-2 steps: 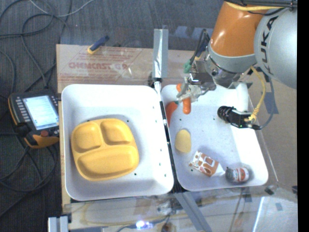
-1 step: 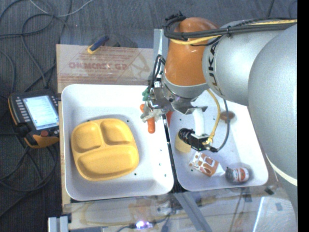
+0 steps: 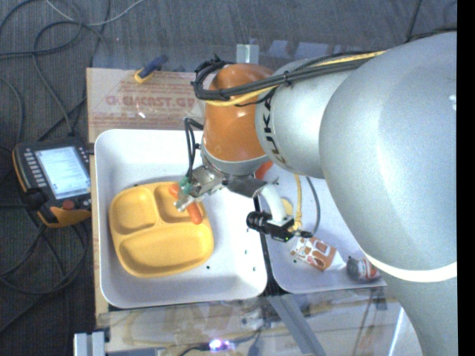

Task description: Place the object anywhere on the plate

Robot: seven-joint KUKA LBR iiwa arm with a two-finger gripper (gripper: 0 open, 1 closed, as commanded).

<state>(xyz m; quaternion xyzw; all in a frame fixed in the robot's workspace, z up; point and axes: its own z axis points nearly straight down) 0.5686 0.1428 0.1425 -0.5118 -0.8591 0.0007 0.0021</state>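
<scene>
A yellow divided plate (image 3: 156,243) lies in the left bin (image 3: 133,150). My gripper (image 3: 188,197) hangs over the plate's upper right compartment, below the orange wrist band. An orange carrot-like object (image 3: 193,212) with a green bit near its top sits between the fingertips, just above or touching the plate's right rim. The fingers appear closed on it.
The right bin (image 3: 326,277) holds an orange-and-white packet (image 3: 315,254) and a grey-red object (image 3: 361,268). The big grey arm covers most of the right side. A teach pendant (image 3: 52,175) lies left of the bins. A cardboard sheet (image 3: 141,102) is behind them.
</scene>
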